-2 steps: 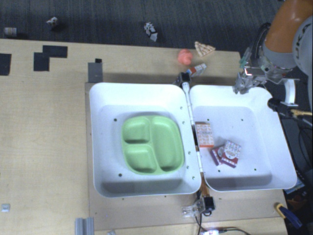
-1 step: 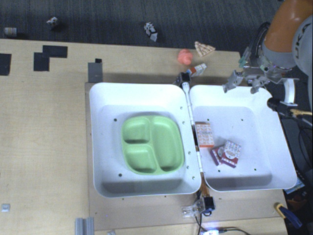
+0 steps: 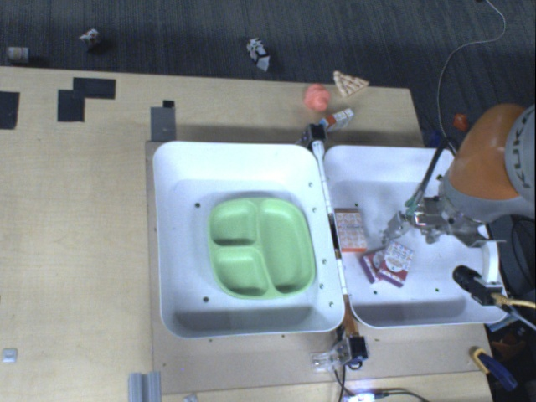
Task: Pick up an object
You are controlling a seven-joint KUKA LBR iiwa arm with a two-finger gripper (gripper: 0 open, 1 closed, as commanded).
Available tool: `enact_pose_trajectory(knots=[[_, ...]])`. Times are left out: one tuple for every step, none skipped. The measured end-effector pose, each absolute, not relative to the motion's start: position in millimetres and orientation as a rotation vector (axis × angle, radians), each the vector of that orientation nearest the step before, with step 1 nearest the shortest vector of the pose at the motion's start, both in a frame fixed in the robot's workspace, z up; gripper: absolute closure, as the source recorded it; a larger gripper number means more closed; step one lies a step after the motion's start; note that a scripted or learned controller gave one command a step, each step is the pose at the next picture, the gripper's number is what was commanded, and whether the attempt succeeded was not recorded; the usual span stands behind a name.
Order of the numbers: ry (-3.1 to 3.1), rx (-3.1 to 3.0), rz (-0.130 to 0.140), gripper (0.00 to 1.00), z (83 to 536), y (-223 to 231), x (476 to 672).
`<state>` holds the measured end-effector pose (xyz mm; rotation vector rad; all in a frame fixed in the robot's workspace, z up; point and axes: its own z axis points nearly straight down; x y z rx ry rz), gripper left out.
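Observation:
My gripper (image 3: 404,229) hangs low in the right bin (image 3: 435,308), reaching in from the right under the grey and orange arm (image 3: 490,170). Just below it, and seeming to touch its tip, lies a red and white packet (image 3: 387,265) on the bin floor. To its left, against the wall between the bins, lies a small orange and white box (image 3: 349,230). The gripper's tip is small and blurred against the white floor.
The left bin (image 3: 180,224) holds a green divided plate (image 3: 260,246). Behind the bins on the bench are a pink ball (image 3: 316,97), a pizza-slice toy (image 3: 350,83) and a small tube (image 3: 338,120). A cable (image 3: 431,174) slants into the right bin.

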<state>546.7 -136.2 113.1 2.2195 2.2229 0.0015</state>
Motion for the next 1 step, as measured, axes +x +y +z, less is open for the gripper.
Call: enact_pose_trajectory(knots=[[2.214, 2.214, 0.010, 0.00, 87.5, -101.4, 505.5]])
